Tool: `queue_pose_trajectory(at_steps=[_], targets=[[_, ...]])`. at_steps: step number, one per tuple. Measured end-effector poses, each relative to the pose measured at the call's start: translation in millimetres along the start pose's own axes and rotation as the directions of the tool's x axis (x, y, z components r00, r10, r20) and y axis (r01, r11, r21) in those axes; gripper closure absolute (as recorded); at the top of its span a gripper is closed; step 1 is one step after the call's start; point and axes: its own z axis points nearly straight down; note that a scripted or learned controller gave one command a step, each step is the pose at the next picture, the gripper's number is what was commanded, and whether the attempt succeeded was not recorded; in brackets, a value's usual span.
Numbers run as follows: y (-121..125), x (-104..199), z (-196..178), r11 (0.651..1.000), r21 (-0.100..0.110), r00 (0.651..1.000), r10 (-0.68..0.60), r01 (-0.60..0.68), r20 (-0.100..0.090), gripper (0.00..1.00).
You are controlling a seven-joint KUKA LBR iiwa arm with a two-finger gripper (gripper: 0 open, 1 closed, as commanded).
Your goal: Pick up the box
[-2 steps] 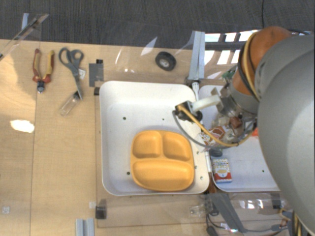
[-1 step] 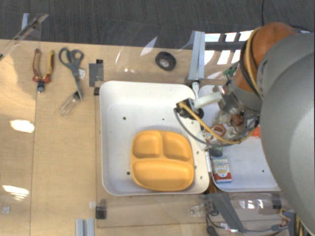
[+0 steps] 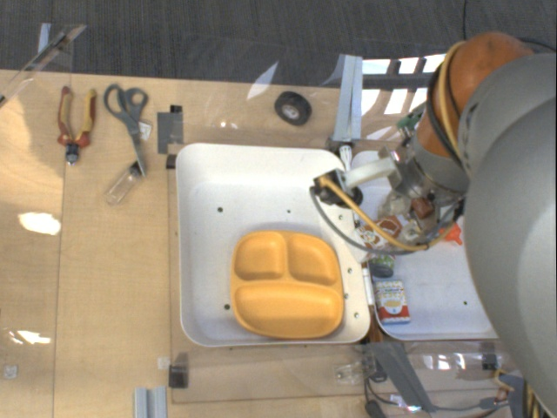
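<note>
Look at the right bin (image 3: 435, 307), lower right of the frame: your box (image 3: 392, 301), red and white, lies flat near the left wall. The gripper (image 3: 409, 207) hangs above it in the picture, toward the bin's upper end, apart from the box. You cannot tell its state; cables and the arm (image 3: 500, 172) clutter it. The left bin (image 3: 204, 233) carries a yellow divided tray (image 3: 287, 283).

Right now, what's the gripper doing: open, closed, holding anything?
Gripper: cannot be told. It is low over the right bin, above the small box, with its tip hidden among cables and the arm's wrist.
</note>
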Motion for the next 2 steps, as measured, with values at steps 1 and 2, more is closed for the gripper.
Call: queue_pose_trajectory(at_steps=[1, 2], targets=[[-9.0, -30.3, 33.4, 0.888, -0.002, 0.888, -0.46, 0.46, 0.009, 1.0], [-46.4, -7.7, 76.9, 0.996, -0.004, 0.996, -0.093, 0.093, 0.007, 1.0]])
